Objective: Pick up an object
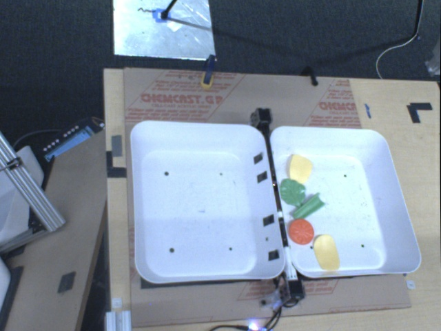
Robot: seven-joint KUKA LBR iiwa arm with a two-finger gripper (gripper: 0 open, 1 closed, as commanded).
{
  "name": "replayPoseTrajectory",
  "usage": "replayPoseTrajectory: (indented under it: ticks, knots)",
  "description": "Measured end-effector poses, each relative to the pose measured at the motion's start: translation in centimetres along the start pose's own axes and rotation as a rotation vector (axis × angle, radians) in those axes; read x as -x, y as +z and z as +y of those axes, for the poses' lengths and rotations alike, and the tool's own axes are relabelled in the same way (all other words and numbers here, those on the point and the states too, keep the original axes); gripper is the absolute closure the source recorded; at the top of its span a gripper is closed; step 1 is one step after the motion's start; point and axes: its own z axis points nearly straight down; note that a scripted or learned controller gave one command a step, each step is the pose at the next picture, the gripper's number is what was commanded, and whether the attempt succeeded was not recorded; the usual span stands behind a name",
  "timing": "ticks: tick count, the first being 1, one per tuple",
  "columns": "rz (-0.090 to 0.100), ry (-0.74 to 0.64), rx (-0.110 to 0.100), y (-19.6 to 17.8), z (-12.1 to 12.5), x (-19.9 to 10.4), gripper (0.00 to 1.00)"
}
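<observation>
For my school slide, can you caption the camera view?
Four toys, two yellow, one green, one orange, sit in the right bin.

I see my right bin (pixel 386 185) holding a green piece (pixel 298 195), an orange disc (pixel 301 232) at its 6 o'clock, and two yellow pieces (pixel 300 167) at 12 and 5 o'clock.

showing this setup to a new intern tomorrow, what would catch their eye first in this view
The small cluster of coloured pieces along the left side of the right bin stands out first: a pale yellow piece at the top, a green piece below it, then an orange-red round piece and another yellow piece. Next comes the left bin, bright white against the brown board, and the shiny silver sheet on the dark floor above.
</observation>
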Motion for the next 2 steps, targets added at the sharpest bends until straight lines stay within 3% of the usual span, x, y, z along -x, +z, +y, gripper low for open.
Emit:
replayPoseTrajectory:
  ticks: [1,2]
  knots:
    - [0.011,-0.007,-0.026,7.9,-0.3,-6.4,1.00]
    - [0.002,0.005,-0.014,3.4,3.3,0.3,1.00]
